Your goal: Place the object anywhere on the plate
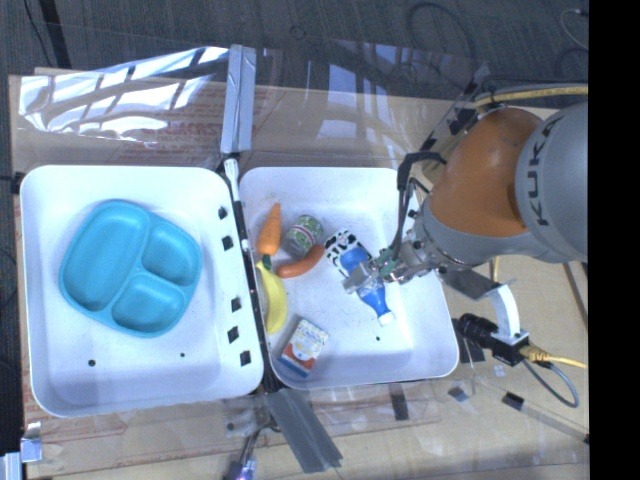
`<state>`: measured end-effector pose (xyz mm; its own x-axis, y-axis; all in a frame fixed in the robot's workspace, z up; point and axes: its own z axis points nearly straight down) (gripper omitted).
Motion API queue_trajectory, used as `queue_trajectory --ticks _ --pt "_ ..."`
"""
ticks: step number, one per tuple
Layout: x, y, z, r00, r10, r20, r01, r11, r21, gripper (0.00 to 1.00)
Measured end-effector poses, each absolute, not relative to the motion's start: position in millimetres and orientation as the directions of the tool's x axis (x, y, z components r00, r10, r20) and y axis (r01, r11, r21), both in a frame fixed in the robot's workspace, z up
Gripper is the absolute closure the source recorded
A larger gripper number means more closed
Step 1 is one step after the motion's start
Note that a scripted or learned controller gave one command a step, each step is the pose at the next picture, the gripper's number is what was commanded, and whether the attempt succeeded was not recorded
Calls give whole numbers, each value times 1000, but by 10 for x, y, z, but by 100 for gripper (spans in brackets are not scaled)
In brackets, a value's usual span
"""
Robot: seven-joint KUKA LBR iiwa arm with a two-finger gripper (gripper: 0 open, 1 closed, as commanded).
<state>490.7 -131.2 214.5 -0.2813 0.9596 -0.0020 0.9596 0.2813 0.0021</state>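
Note:
A blue divided plate [130,266] lies in the left white bin [40,348]. In the right bin [430,353], a blue bottle-like object [374,294] with a white tip lies near the middle, pointing toward the front right. My gripper [378,268] hangs directly over its upper end, at or just above it. The gripper's body hides whether it is gripping the object. A black-and-white patterned piece [340,240] sits just left of the gripper.
The right bin also holds an orange carrot [270,226], a second orange vegetable [300,264], a green can [303,234], a yellow banana [272,298] by the left wall and a small carton [303,346] at the front. Black clips line the divider [238,268] between the bins.

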Motion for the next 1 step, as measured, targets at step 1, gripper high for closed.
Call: queue_trajectory --ticks 1 --pt "5168 -754 2231 -464 886 0 886 464 -1 100"
